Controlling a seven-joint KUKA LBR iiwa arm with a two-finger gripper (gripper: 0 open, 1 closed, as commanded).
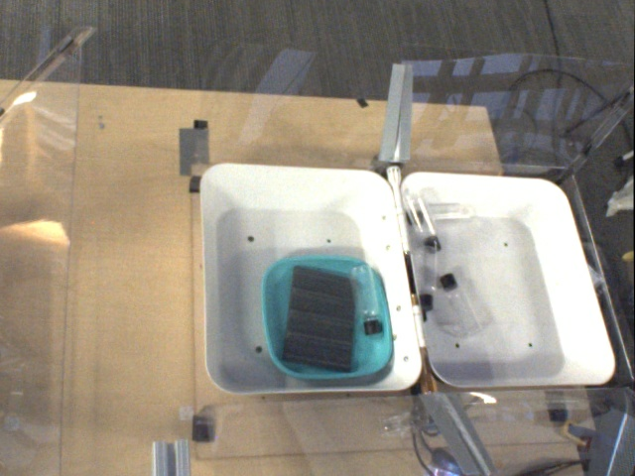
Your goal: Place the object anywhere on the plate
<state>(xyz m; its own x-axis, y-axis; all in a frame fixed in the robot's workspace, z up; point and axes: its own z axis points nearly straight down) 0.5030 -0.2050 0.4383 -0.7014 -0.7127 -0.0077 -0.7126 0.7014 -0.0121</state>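
Camera view puts your dark ridged object (320, 318) already on the teal plate (276, 343) in the left bin (228, 256). Its edge lies near the plate's rim; any nudge could tip it off.

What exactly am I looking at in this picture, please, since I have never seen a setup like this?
It is a single camera fixed above a wooden bench, looking down at a slant. Two shallow white bins sit side by side. The left bin holds a teal plate with a dark ribbed block lying on it and a small dark piece beside the block. The right bin holds a clear plastic item, hard to identify, and a small dark bit. A robot arm normally reaches in from the right.
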